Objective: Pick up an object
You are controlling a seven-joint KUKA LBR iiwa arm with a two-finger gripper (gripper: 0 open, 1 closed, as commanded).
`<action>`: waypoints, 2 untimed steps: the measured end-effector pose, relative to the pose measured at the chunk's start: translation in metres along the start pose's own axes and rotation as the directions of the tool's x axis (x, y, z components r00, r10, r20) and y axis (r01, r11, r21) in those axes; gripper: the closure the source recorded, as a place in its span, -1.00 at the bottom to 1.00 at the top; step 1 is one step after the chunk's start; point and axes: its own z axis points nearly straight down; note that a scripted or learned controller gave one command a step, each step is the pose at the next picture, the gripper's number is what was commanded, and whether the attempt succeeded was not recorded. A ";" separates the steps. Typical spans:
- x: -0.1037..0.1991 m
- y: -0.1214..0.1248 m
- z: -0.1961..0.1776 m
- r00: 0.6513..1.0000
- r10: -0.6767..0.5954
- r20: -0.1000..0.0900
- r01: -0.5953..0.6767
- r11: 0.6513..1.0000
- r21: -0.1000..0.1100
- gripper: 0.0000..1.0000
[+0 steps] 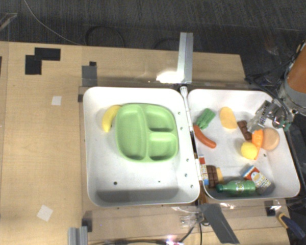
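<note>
Tray [145, 131] in left bin [97, 177], banana [109, 118] beside

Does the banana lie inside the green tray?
No, the banana lies on the left bin's white floor, against the green tray's left edge.

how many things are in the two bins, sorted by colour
Left bin:
green: 1, the divided tray
yellow: 1, the banana

Right bin:
green: 2, the pepper and the bottle
yellow: 2, the oval piece and the lemon
red or orange: 2, the sausage and the carrot
brown: 2, the bar and the packet
tan: 1, the round piece
mixed colours: 1, the carton

Total: 12
</note>
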 end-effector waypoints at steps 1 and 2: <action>0.058 -0.035 0.061 0.996 -0.088 -0.009 0.088 0.996 0.001 1.00; 0.058 -0.034 0.060 0.996 -0.089 -0.006 0.089 0.996 0.000 -1.00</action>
